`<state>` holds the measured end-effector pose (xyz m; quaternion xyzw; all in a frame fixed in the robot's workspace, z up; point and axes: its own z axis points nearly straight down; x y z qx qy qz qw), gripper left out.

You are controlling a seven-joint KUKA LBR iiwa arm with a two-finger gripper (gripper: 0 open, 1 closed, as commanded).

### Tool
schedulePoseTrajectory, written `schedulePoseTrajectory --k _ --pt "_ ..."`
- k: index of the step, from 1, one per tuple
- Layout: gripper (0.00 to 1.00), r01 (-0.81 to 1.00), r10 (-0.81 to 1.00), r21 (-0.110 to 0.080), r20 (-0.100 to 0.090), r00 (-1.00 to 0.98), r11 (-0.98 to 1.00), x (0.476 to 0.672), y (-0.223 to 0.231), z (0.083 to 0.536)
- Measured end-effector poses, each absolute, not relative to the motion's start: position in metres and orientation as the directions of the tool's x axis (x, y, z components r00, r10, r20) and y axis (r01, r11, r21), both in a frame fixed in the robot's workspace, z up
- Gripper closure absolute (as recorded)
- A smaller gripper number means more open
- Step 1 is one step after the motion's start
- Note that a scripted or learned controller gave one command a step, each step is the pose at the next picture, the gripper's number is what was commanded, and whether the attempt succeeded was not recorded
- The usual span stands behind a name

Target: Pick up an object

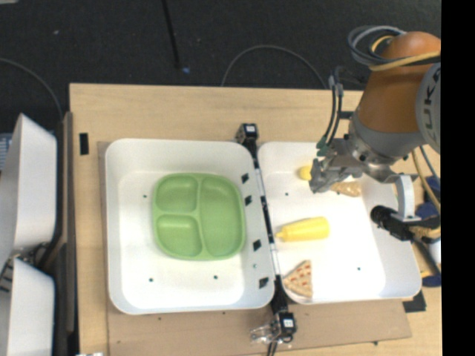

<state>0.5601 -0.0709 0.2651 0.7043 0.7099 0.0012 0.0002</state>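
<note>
While my gripper [320, 178] hangs low at the right bin's [386, 288] far edge, can't tell what it's doing; nothing visibly picked up; yellow corn [303, 230] untouched mid-bin.

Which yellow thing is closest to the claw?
The small yellow piece at the far side of the right bin. It sits right beside the claw, while the bigger yellow corn cob lies apart from it, nearer the bin's middle.
</note>
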Motion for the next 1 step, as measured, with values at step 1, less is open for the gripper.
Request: schedulePoseTrajectory --k 1 --pt "1.0 1.0 1.0 -0.001 0.0 -0.007 0.007 0.5657 -0.017 0.2518"
